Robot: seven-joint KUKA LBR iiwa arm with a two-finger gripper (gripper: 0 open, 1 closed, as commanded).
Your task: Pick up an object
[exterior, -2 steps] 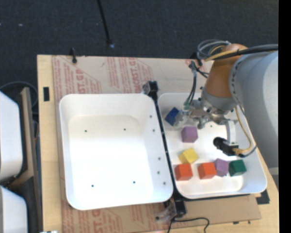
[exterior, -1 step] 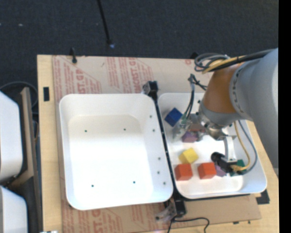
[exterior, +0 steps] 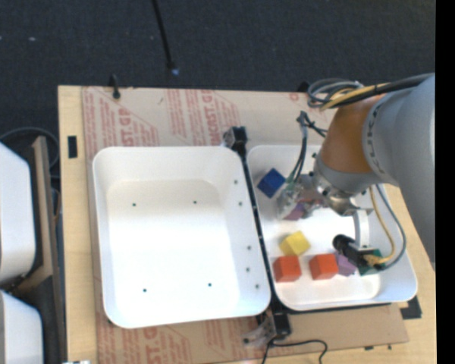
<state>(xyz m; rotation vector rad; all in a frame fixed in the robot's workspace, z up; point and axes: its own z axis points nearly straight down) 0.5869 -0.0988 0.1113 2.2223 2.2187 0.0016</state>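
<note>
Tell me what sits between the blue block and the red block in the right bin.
In the camera view, the yellow block lies between the blue block above and the red block below, slightly toward the right.

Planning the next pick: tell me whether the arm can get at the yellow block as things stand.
Probably yes. The yellow block lies uncovered in the right bin, apart from the two orange blocks, and the hand is just above it in the picture.

1. Two bins sit side by side on the counter: left bin, right bin.
2. In the right bin, one block lies toward the back.
3. Three blocks cluster near its front.
4. The gripper hangs between them.
</note>
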